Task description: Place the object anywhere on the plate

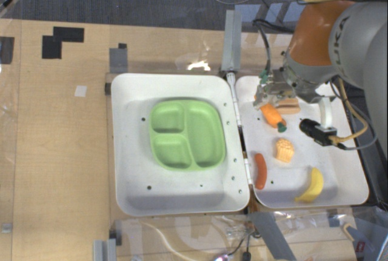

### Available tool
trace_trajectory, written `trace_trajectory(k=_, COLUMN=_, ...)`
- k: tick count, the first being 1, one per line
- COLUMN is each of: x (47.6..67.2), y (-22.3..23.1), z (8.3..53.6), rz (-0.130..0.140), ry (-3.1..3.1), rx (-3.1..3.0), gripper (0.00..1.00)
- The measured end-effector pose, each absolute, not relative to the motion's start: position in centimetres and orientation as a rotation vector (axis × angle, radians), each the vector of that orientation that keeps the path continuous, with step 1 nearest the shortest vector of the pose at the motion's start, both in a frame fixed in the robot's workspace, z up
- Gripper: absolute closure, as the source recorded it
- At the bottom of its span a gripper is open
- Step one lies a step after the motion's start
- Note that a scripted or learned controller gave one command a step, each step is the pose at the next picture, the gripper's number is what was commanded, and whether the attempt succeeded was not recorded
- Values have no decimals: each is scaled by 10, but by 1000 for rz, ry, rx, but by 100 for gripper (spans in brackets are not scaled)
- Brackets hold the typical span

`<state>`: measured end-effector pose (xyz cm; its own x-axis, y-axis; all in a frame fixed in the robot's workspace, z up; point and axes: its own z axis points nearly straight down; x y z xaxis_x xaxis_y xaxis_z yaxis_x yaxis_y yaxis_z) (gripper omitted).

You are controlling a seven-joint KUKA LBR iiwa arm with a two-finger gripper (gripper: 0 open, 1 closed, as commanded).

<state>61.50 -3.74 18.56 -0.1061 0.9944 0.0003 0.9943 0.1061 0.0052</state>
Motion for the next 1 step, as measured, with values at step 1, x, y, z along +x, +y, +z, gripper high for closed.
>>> trace_trajectory(k=1, x=616, y=32, z=185, rz=5, ry=2462, rx=1947, gripper=100)
